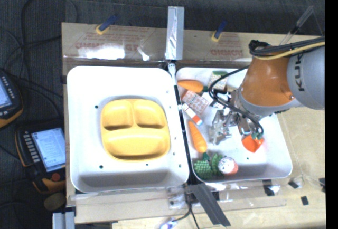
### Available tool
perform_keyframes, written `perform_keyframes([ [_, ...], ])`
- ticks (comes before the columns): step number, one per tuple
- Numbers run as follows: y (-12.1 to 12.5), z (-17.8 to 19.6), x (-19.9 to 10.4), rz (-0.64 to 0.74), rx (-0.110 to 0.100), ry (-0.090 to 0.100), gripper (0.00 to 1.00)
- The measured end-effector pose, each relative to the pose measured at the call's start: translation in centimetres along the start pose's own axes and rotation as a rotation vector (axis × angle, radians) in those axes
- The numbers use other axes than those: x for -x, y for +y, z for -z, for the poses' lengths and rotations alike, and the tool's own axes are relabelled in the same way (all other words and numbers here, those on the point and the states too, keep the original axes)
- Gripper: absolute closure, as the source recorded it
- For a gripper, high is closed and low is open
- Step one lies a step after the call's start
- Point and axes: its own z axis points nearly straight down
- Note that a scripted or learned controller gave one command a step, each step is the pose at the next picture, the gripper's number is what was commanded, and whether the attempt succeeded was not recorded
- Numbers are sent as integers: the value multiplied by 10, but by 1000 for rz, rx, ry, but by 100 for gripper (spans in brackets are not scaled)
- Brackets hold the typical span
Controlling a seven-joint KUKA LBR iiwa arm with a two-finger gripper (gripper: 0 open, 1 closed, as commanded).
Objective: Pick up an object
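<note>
**Ana:** Camera view, from above: where does the arm sit against the shallow white right bin (274, 162)?

**Ben:** The grey arm with the orange band (266, 83) reaches over that bin's upper right part. Its metal pincer (224, 126) hangs over the bin's middle. I cannot tell whether it is clenched or released; nothing is plainly seen between its tips.

**Ana:** What lies near the bin's edges?

**Ben:** Along its left wall, an orange toy carrot (198, 137) lies lengthwise, close to the wall. At the upper left corner is a second orange carrot-like piece (190, 85), with a small red-and-white printed packet (194, 101) just below it. At the lower left corner sit a green knobbly toy (206, 164) and, touching it, a round white-and-red ball-like toy (228, 165), both near the front wall.

**Ana:** And right of the pincer?

**Ben:** A small orange-red toy with a green stem (252, 142), just beside the pincer. Bare floor shows from there to the bin's right wall and lower right corner.

**Ana:** Left of that bin?

**Ben:** The white left bin (84, 117) holds a yellow three-compartment plastic tray (135, 127) in its middle, with bare white floor all around it. Both bins rest on the pale wooden worktop (309, 159).
</note>
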Motion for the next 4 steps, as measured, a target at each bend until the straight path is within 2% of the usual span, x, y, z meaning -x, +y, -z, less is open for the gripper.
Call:
perform_keyframes([
  [1,16,-2,87,-122,1,-3,100],
  [2,31,169,89,-396,1,12,100],
  [3,31,179,90,-395,-2,8,100],
  [4,90,142,116,-381,0,14,100],
])
